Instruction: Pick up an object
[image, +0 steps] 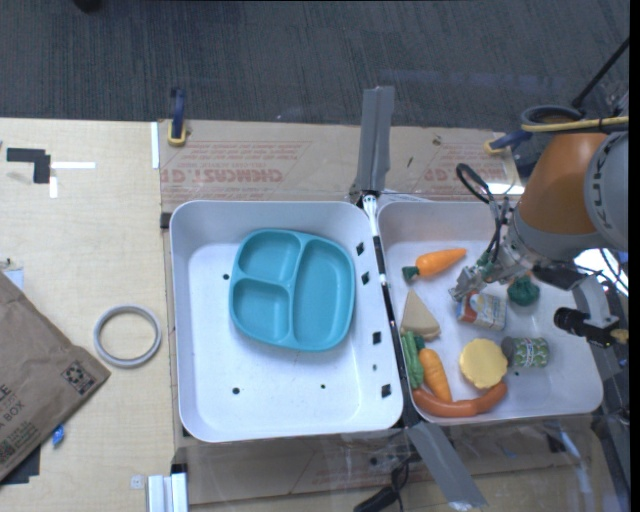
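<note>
Over the right bin (570, 405) of a two-bin bench, the robot arm (565, 185) hangs its claw (478, 283) low among a scatter of toy food, seemingly at the reaching step of a pick. Whether the claw is open or closed cannot be told from this slanted view, and nothing can be seen between its tips. Just below the claw lies a small silvery packet (487, 311), the likeliest target; a dark green lump (523, 292) sits just to its right. Next, by this reading, the claw must settle squarely over one item and close on it alone, a hard call in such a crowd.

Around them the right bin holds an orange carrot (440, 262) near the top, a pale cheese wedge (420, 318) by the left wall, a second carrot (433, 371) below it, a yellow disc (483, 362), a small green can (528, 351) and a red sausage (462, 402) along the bottom wall.

Beside it, the left bin (200, 400) holds a teal divided plate (293, 289), its three sections bare. On the bench left of the bins lies a roll of tape (127, 334).
</note>
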